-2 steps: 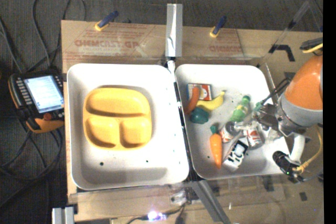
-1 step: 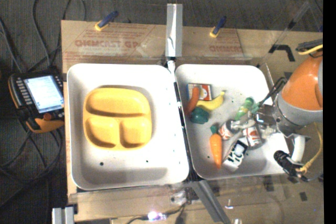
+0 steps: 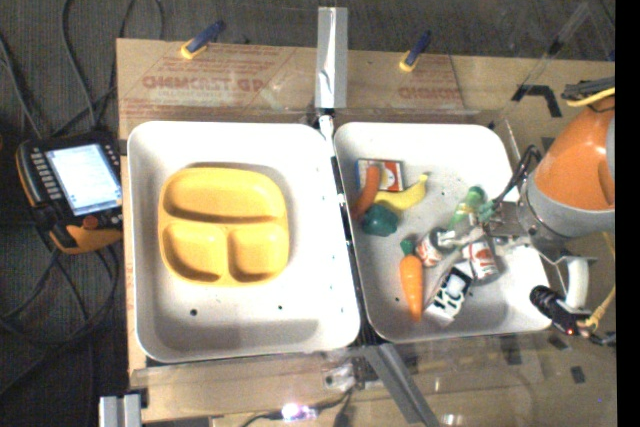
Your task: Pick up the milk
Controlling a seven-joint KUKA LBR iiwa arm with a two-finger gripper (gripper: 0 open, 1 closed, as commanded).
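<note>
The milk [image 3: 448,294] is a small white carton with black print. It lies tilted near the front edge of the right bin [image 3: 520,315], just right of an orange carrot [image 3: 411,283]. My gripper [image 3: 487,227] reaches in from the right, under the orange band of the arm [image 3: 572,173]. It hangs over the clutter a little behind and to the right of the milk, close to a red-and-white can [image 3: 482,260] and a green bottle [image 3: 468,206]. Nothing shows the milk between its fingers.
The right bin also holds a red-and-white box [image 3: 386,174], a sausage [image 3: 367,187], a banana [image 3: 406,195], a dark green piece [image 3: 378,220] and a small can [image 3: 432,248]. The left bin [image 3: 150,215] holds a yellow divided tray [image 3: 226,223]. A tablet [image 3: 75,177] lies left of the bench.
</note>
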